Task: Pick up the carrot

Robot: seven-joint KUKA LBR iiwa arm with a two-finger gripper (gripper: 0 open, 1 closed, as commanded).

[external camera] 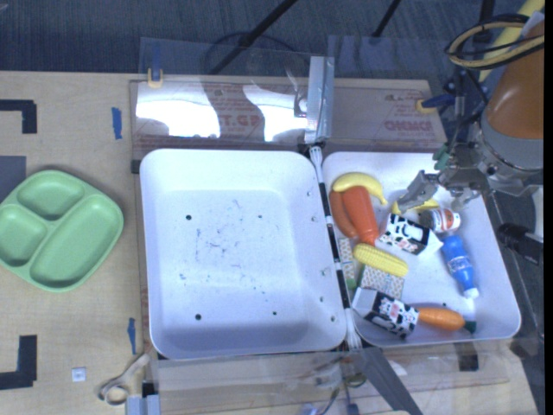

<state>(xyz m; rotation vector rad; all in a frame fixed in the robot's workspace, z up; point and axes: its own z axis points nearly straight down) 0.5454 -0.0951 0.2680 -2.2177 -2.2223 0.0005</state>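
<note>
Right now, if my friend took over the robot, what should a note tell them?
Gripper: over the back of the right bin, with nothing seen in it; whether it is open is unclear.
Carrot: lying at the front of the right bin, next to a black-and-white carton, well away from the gripper.
Done: nothing yet; the carrot has not been picked up.
Left: move to the carrot, grasp it, lift it.

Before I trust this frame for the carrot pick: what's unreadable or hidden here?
- Gripper, camera view: small and blurred against the white right bin; open or shut, cannot tell.
- Small orange carrot with green tip: its left end is hidden by the black-and-white cow-print box.
- Blue plastic bottle: label too small to read.
- Grey arm with orange band: cut off by the right and top edges.
</note>
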